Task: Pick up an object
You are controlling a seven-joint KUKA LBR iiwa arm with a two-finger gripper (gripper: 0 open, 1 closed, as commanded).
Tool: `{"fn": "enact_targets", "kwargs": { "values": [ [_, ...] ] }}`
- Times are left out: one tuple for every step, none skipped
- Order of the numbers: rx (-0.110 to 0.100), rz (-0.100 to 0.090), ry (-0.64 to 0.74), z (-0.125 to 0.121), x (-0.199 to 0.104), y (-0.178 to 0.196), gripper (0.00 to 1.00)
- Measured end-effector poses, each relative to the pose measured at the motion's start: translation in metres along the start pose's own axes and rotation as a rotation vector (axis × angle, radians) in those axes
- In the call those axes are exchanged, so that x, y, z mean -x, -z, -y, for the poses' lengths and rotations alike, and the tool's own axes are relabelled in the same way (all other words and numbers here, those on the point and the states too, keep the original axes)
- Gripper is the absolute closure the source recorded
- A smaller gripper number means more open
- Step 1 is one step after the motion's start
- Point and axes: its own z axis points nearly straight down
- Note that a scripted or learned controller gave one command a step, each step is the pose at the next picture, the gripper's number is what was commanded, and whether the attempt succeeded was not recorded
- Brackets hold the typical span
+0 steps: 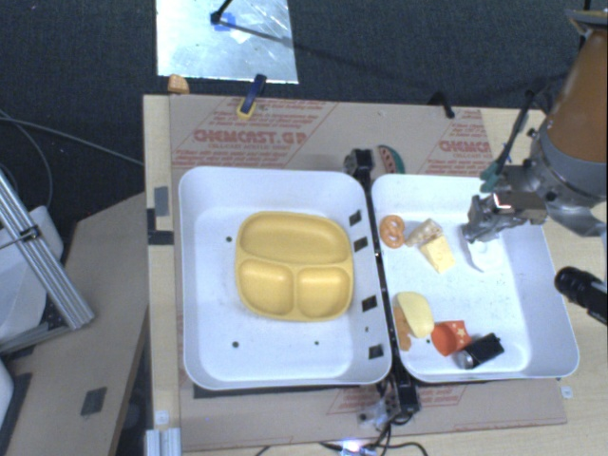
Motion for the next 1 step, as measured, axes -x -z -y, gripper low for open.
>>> {"fn": "enact_targets", "kwargs": {
  "values": [
    [0.006,-0.003,0.011,-0.0002,-0.0417,0.0643,1.00]
  ]
}}
